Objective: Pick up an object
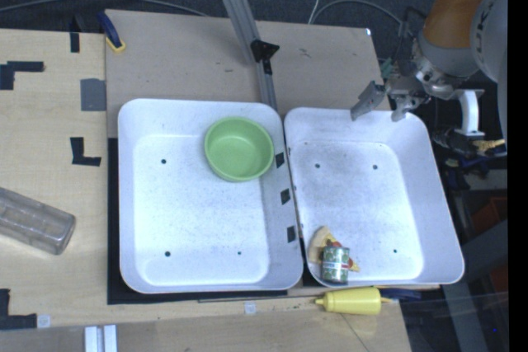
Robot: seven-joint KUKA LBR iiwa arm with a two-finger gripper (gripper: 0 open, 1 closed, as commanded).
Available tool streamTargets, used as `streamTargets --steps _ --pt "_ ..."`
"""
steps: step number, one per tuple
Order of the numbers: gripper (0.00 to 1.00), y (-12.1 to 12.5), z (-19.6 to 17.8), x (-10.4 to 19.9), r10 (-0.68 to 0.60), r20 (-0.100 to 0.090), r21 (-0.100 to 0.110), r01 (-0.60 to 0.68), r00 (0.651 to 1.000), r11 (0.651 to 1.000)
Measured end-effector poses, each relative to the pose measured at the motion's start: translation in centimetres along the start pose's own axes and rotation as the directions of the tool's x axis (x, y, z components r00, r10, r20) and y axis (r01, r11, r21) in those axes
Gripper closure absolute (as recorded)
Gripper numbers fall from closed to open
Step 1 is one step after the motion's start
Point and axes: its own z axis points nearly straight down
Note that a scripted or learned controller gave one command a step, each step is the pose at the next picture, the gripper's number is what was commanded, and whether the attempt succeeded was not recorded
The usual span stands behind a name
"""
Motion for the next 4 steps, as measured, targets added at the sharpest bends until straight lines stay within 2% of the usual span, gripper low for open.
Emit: streamTargets --steps 1,2,3,4 --pt "0.00 0.0 0.0 0.0 0.000 0.001 0.000 0.000 1.000 1.000" --pt "0.00 0.5 4.6 -0.3 0.001 0.001 0.004 -0.001 1.000 1.000" --pt "0.00 1.0 10.9 -0.1 0.000 0.000 0.006 0.000 1.000 1.000" --pt "0.00 0.9 13.2 0.0 -0.001 0.001 0.001 0.001 1.000 1.000"
